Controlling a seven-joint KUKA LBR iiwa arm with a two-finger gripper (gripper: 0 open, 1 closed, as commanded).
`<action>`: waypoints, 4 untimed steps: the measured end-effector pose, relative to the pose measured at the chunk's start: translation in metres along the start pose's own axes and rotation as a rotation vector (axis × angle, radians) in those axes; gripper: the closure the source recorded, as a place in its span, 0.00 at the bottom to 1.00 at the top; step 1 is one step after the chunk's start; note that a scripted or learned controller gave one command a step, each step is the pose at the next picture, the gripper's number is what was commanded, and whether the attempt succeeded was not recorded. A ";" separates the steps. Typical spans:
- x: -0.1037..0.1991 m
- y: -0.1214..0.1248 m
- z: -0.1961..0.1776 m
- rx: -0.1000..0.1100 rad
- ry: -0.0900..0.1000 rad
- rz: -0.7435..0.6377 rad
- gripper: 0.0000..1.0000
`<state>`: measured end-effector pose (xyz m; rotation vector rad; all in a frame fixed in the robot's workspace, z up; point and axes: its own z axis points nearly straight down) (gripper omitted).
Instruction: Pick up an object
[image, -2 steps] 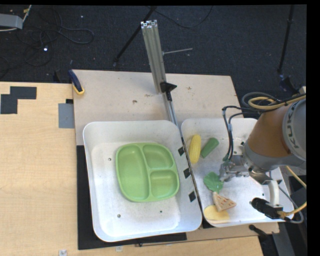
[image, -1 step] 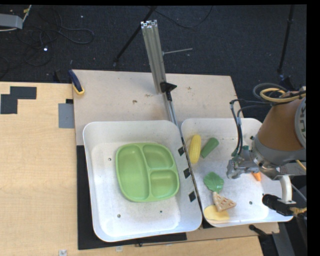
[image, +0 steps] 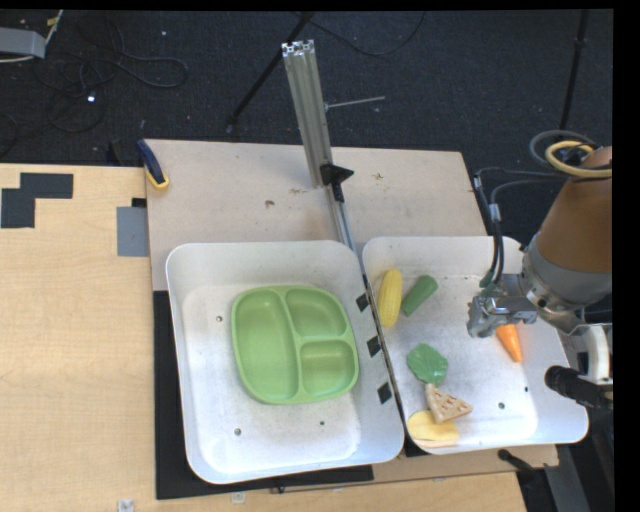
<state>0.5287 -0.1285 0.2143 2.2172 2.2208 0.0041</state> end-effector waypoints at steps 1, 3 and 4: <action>-0.001 0.000 -0.011 0.004 0.001 0.001 1.00; 0.112 -0.002 -0.014 0.006 0.002 -0.004 1.00; 0.169 -0.005 -0.004 0.009 0.002 -0.003 1.00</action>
